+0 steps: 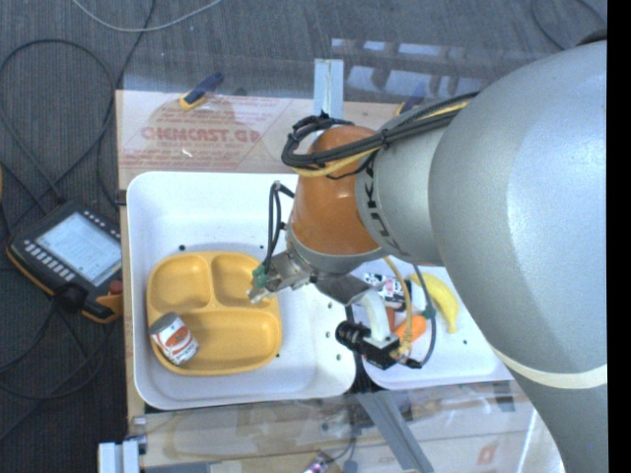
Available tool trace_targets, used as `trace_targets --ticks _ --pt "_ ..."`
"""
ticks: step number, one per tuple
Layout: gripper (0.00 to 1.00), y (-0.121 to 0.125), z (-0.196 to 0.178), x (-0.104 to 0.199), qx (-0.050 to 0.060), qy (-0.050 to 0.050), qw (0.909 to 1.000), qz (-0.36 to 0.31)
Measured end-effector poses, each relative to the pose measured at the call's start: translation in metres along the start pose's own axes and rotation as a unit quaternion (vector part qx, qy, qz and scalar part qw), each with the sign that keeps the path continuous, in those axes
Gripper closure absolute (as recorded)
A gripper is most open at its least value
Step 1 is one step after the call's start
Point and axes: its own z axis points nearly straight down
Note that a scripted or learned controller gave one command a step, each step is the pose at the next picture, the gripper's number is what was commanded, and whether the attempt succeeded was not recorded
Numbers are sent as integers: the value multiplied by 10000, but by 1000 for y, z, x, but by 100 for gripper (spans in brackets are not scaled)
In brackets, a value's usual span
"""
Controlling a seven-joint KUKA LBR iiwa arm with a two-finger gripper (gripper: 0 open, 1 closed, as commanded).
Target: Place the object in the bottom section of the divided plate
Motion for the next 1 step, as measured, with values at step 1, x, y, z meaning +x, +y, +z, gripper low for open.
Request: trace_targets --ticks 1 --pt "100 2 25 -10 1 -38 9984 -573"
